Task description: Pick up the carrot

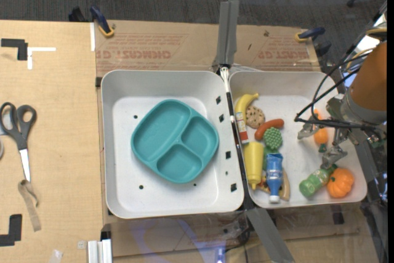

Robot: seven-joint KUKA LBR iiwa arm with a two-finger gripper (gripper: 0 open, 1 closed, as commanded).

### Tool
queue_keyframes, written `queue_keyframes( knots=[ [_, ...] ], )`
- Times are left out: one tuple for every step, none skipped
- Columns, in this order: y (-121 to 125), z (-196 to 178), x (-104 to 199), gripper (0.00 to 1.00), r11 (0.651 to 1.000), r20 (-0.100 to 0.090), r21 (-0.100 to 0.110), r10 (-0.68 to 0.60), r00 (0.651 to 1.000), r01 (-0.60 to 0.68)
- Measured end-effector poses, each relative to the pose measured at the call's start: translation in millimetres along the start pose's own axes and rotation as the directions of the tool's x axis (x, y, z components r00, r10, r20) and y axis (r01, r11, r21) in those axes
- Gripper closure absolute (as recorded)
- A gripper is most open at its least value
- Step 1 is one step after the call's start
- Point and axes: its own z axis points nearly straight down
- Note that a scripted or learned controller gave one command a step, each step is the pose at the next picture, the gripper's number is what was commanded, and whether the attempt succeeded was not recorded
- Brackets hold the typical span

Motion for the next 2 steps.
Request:
queue_keyframes(
  knots=[
    [-0.2,-10.5,-2.1,1.00,1.000,0.005,0.003,-0.001,1.000,0.001],
    [27.1,-58.5,-61.9,1.00,0.996,0.002,0.000,0.094,0.996,-0.094]
  ],
)
